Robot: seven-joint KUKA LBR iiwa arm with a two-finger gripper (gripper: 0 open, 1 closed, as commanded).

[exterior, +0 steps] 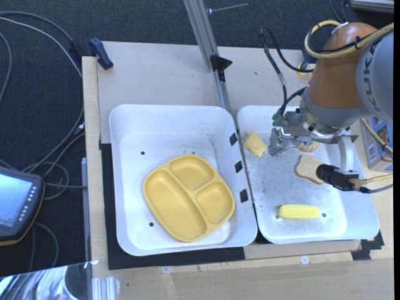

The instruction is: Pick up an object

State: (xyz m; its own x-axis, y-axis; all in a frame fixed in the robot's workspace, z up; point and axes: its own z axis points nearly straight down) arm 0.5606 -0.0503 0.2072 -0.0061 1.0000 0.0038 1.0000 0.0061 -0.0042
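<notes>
Over the right bin (350, 230), the grey arm (347, 74) with orange band reaches in from the right, tool (282, 141) hanging low near the bin's upper left corner. Tool is small and dark from this angle; can't tell how far open it is, and nothing visible between the fingers.

Right bin contents: yellow wedge-like piece (254, 144) just left of the tool, near the bin's left wall, apart from the tool. Toast slice (309, 168) sits right of and below the tool, partly covered by a black cable fitting (334, 177). Corn cob (299, 212) lies flat near the bin's front edge, long axis running left-right, roughly parallel to that edge, well apart from the tool.

Left bin (125, 130) holds a yellow divided plate (189, 197) with three compartments, lying flat, turned diagonally, toward the front.

Both bins rest side by side on the desk (156, 74). Metal pole (200, 24) rises slanted from between the bins at the back. Blue clamp (100, 53) at the desk's far left corner. Cables (37, 105) on the dark floor at left.
</notes>
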